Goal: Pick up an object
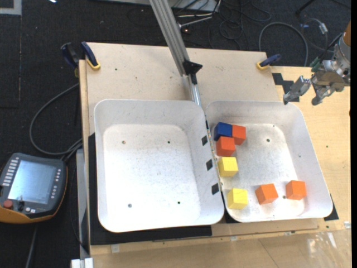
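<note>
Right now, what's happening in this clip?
The gripper hangs open at the upper right, above the bench just past the right bin's far corner, with nothing between its fingers. All the blocks lie in that bin: a blue block, four orange and two yellow. Nothing has been picked up yet. The left bin sits beside it.

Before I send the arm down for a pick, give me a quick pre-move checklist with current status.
1. Hand open with nothing between its fingers: ok.
2. Hand positioned above a target: not ok, it sits past the right bin's upper right rim.
3. Targets in the right bin: ok, seven blocks.
4. Isolated target: ok, the orange block near the lower right stands apart from its neighbour.
5. Blue block free to grasp: not ok, it touches orange blocks by the divider.
6. Grasp depth: cannot tell.
</note>
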{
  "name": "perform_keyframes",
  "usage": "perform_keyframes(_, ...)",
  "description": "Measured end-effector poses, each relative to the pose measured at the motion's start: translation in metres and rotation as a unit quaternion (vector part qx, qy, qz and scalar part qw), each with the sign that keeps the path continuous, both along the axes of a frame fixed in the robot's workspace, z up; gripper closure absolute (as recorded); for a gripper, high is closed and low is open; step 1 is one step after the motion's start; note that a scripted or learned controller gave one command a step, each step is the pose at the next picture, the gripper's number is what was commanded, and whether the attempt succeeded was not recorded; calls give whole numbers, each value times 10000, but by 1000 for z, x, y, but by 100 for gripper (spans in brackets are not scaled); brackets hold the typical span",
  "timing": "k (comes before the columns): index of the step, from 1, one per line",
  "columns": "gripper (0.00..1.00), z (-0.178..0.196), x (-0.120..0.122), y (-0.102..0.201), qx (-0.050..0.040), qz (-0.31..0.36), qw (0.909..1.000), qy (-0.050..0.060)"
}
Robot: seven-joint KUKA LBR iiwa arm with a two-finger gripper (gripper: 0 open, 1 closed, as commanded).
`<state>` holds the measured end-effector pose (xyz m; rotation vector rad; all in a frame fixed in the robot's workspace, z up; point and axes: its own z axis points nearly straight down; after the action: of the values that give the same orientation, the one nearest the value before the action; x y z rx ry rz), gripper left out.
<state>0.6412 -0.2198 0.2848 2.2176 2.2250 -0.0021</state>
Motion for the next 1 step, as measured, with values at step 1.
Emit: perform_keyframes(1, 0, 79, -46, 36, -4, 10, 10000, -50)
